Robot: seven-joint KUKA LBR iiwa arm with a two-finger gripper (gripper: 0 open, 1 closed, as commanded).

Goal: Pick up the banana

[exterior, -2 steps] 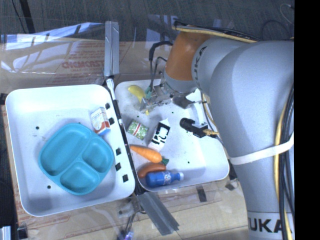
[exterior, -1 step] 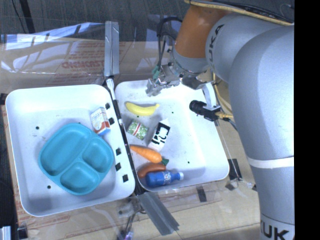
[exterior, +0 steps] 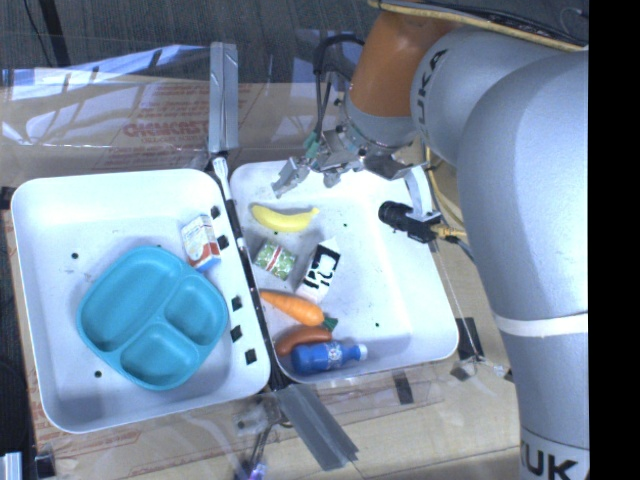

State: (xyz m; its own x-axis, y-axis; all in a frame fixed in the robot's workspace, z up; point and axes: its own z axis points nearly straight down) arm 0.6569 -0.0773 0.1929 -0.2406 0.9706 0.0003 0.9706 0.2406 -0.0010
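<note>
A yellow banana (exterior: pixel 284 217) lies in the right bin (exterior: pixel 420 298), near its far left corner. My gripper (exterior: pixel 292 176) hangs just above and behind the banana, close to the bin's far wall. Its fingers (exterior: pixel 286 179) point down and left, spread apart with nothing between them. The grey arm with its orange band reaches in from the upper right.
Also in the right bin: a green packet (exterior: pixel 275 259), a black and white carton (exterior: pixel 321 269), a carrot (exterior: pixel 292 307), a sausage-like item (exterior: pixel 300 337) and a blue bottle (exterior: pixel 327 355). The left bin (exterior: pixel 60 228) holds a blue divided tray (exterior: pixel 150 315) and a small can (exterior: pixel 199 240).
</note>
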